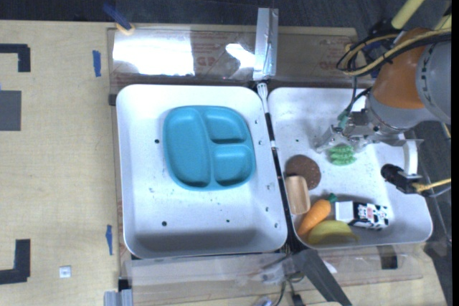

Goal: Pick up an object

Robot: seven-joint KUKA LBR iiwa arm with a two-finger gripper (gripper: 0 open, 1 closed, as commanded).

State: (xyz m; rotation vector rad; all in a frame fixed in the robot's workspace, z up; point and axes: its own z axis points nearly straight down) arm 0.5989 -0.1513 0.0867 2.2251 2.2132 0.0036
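Step in hand: the arm (423, 82) reaches in over the right bin (419, 226), and by my reading it is lining up on the green object (341, 154); a grasp is not yet shown
Gripper: the gripper (349, 137) sits just above the green object, apparently touching or nearly so; whether its opening is wide or narrow I cannot tell, the metal parts blur together; nothing is visibly held
Task's thing: the green object lies in the upper middle of the right bin, apart from the other pieces; being isolated, it looks the easiest pick
Doing it well: centre the tool over the green piece before closing; come straight down so it is not pushed aside; lift only once it is squarely caught; keep clear of the bin wall
Green object: small, rounded, with a ribbed or leafy surface; probably light toy plastic that may slip
Brown disc (303, 168): flat, round, matte, dark; lies low, hard to pinch
Tan block (297, 191): oblong, pale like bread or wood; just below the disc, against the divider
Carrot (315, 215): orange, tapered, smooth; touching the banana (331, 231), which is yellow and curved
Cow-patterned box (366, 214): small, boxy, black and white print; beside the banana
Blue tray (209, 146): glossy moulded plastic, three compartments; alone in the left bin (136, 211)
Bins: shallow, white, smooth, speckled with dark marks
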